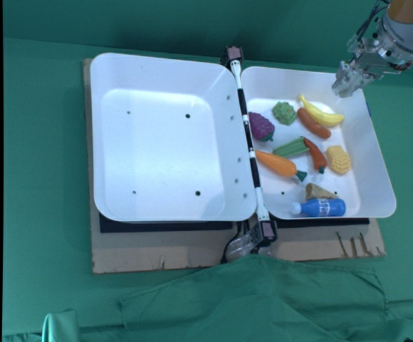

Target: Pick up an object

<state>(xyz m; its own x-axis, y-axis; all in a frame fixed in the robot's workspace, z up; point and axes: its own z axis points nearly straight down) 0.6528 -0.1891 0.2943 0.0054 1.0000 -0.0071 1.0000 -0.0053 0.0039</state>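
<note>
Toys crowd the right bin (377, 184) from its centre toward nine o'clock; its three o'clock side lies bare, and the left bin (121, 77) is open throughout.

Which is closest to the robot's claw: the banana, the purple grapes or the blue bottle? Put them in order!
From the gripper, in the camera view:
1. Banana, just below it, top of the right bin.
2. Purple grapes, by the divider between the bins.
3. Blue bottle, bottom edge of the right bin.

Bench (43, 155) w/ green cloth; cardboard sheet (157, 258) at centre, black pad (164, 226) on it, two white bins (164, 137) atop.
</note>
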